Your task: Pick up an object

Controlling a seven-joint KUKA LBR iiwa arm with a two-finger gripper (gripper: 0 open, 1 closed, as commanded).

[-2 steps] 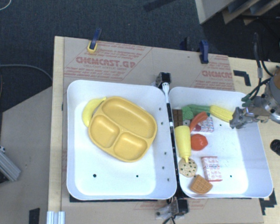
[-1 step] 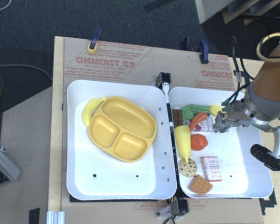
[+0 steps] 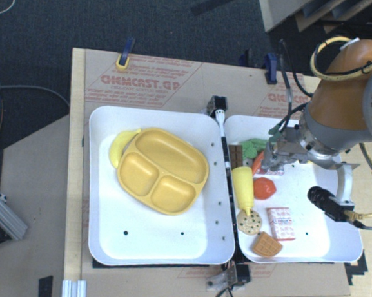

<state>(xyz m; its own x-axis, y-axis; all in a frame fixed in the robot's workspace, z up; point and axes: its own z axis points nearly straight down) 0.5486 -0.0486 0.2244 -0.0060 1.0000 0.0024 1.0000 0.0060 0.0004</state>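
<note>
Gripper (image 3: pixel 277 160) sits low over the right bin (image 3: pixel 333 245), down at the bin's far left part, and from where I'm standing the wrist blocks the business end, so whether it is wide, narrow or holding anything I cannot tell. Grey arm (image 3: pixel 346 94) with its orange band comes in from the right, bulky above the bin. Just beside the gripper there's an orange carrot-like piece (image 3: pixel 257 162), standing at a slant, with a green leafy item (image 3: pixel 253 146) right behind it and a dark brown block (image 3: pixel 235 156) along the bin's left wall. Nearer to us, a red tomato-like piece (image 3: pixel 265 188) touches a yellow corn-shaped piece (image 3: pixel 243 188). Below that, a round speckled cookie (image 3: pixel 249 222), a waffle-patterned wedge (image 3: pixel 267 245) at the near rim, and a small red-and-white packet (image 3: pixel 281 224) lying flat. Over in the left bin (image 3: pixel 132 243), a yellow divided plate (image 3: pixel 163 170) rests with its three compartments facing up, partly covering a paler yellow item (image 3: pixel 117 147) at its left. Black cylinder (image 3: pixel 325 202) juts out under the arm, over the right bin's floor
</note>
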